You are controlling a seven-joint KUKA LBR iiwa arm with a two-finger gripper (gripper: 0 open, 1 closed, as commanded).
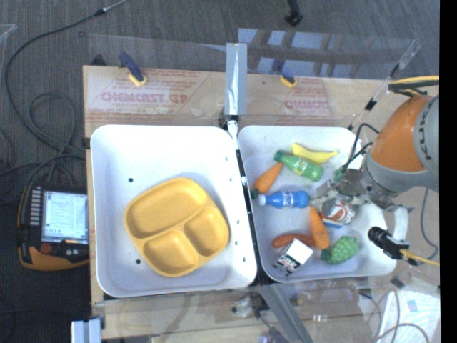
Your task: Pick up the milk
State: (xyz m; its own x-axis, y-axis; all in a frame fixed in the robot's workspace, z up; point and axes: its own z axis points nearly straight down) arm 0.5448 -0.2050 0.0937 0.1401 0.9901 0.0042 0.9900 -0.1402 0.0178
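A small white carton (293,254) with dark print lies near the front of the right bin (250,156); it looks like the milk. A blue-and-white bottle (285,199) lies on its side in the middle of that bin. My gripper (343,191) hangs over the bin's right part, just above a red-and-white can (336,212). It is well to the right of and behind the carton, and apart from it. The grey arm with its orange band (398,147) comes in from the right.
The right bin also holds a yellow banana (315,151), a green bottle (300,166), two orange carrots (268,179) (318,229), a red sausage (289,239) and a green knobbly piece (340,249). A yellow divided plate (177,225) lies in the left bin (114,148).
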